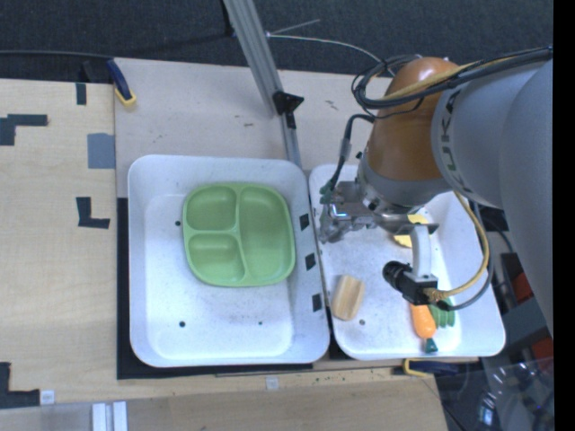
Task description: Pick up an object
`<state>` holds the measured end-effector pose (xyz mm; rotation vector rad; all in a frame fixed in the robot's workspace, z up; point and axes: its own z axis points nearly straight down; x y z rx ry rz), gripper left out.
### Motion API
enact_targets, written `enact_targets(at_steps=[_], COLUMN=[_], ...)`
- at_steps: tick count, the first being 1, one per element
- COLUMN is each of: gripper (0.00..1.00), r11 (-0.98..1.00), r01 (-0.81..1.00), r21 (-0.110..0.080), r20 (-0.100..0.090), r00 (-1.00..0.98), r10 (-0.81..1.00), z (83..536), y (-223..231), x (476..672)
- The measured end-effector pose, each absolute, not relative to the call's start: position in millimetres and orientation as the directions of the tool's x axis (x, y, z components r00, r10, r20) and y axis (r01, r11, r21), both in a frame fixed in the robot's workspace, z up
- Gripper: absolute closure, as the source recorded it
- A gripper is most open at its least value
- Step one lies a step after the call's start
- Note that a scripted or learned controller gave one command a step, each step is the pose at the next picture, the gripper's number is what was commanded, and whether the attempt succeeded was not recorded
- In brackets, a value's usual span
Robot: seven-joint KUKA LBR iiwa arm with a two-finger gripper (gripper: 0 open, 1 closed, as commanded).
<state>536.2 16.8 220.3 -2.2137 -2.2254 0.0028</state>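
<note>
Arm is hanging over the right bin [476, 335] w/ the gripper [334, 221] low near that bin's left wall, by the divider. Can't tell how the claw is set from this angle; nothing is showing in it. Judging this as the reach/descend step, no grasp yet. Nearest pick: tan block [347, 296], lying just below the gripper on bare floor. Carrot [424, 320] is sitting further right by the bottom rim; a yellow bit [406, 238] is peeking from under the wrist. Next move probably needs a short shift toward the block, then straight down. Room is tight on the wall side, open to the right. Left bin [153, 330] is holding a green tray [239, 233].
</note>
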Motion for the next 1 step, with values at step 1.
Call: enact_targets(at_steps=[1], gripper=[1.00], r11=[0.008], r01=[1.000], r21=[-0.003], r20=[0.002], r00=[-0.008], r10=[1.000], z=[230.6], y=[74.0], x=[516.1])
